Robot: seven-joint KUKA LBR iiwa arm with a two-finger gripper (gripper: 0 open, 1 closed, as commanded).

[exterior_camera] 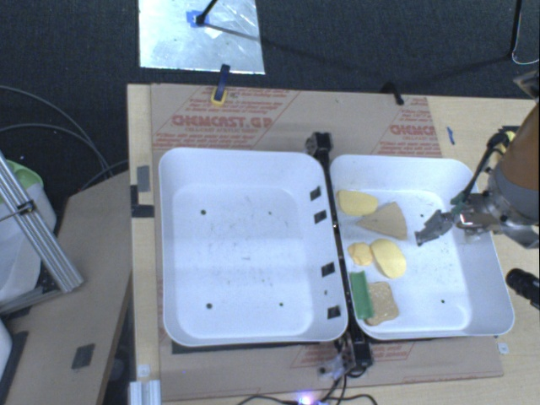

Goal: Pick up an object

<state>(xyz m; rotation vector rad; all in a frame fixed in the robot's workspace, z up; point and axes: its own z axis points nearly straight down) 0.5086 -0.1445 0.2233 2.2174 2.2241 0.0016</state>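
The right bin [485, 310] holds several small food-like pieces along its left side. A yellow lump [358, 202] lies at the top, with a tan wedge [384, 221] just below it. Lower down sit a small yellow piece [360, 254] and a yellow oval [389, 258]. A green strip [360, 294] and a tan slab [382, 303] lie near the front left corner. My gripper [429, 228] hangs over the middle of the right bin, just right of the tan wedge and apart from it. Nothing shows in its grasp.
The left bin [245, 243] stands beside the right one, with a black clamp strip [325, 218] between them. The arm's body [516, 194] covers the right bin's far right edge. A silver sheet [201, 22] lies on the floor behind the bench.
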